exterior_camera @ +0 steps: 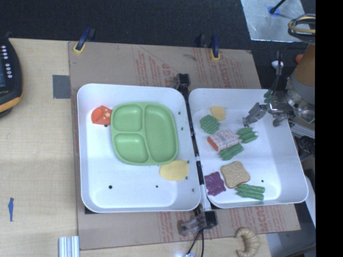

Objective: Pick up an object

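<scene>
Objects for picking lie mostly in the right bin (278, 159): a yellow piece (218, 112) near the far side, a green textured piece (210, 124) just beside it, a red-and-white packet (223, 140) at mid-bin touching a green bean-like piece (231, 152), a second green piece (247, 135) close by, a cracker-like square (235, 174) against a purple piece (214, 183), and green pods (250, 191) near the front wall. The left bin (91, 159) carries a green divided plate (144, 133), a red item (101, 115) at its far-left corner and a yellow piece (174, 170) at the plate's near edge. The gripper (257, 114) hangs over the right bin's far-right area, above bare floor, apart from every item; whether its fingers are spread or closed cannot be told at this resolution. Nothing shows between them. Risk assessment: a descent from this position likely meets bare bin floor, as the nearest green piece lies to the left of the tool. The central cluster is crowded, so a closure there may catch two items or push one aside. Flat pieces such as the cracker offer little edge and may slip. Proximity to the bin wall on the right may obstruct the approach.
</scene>
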Available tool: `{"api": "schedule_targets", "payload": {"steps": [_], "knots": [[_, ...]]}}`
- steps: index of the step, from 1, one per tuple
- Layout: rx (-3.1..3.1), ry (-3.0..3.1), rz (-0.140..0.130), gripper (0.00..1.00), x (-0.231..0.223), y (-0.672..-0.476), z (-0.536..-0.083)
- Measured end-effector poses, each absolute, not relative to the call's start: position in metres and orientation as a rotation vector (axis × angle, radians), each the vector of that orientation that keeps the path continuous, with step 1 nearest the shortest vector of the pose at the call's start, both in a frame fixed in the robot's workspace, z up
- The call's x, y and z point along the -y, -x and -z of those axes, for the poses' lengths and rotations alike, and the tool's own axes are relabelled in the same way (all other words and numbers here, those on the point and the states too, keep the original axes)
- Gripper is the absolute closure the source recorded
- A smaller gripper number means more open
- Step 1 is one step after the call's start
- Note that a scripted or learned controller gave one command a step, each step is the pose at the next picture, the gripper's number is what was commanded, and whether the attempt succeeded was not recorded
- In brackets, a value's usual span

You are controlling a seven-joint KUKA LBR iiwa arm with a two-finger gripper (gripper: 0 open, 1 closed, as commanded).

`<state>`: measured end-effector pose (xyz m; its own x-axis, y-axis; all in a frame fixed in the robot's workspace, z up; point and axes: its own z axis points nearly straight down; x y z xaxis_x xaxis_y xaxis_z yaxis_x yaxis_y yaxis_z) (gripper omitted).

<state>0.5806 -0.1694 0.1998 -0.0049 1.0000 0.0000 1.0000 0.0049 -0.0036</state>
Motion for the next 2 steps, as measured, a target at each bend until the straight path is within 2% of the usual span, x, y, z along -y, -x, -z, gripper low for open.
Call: {"api": "schedule_targets", "payload": {"steps": [1, 2], "knots": [[2.231, 2.210, -0.005, 0.00, 0.147, -0.641, -0.097], [2.221, 2.209, -0.009, 0.00, 0.104, -0.579, -0.091]]}}
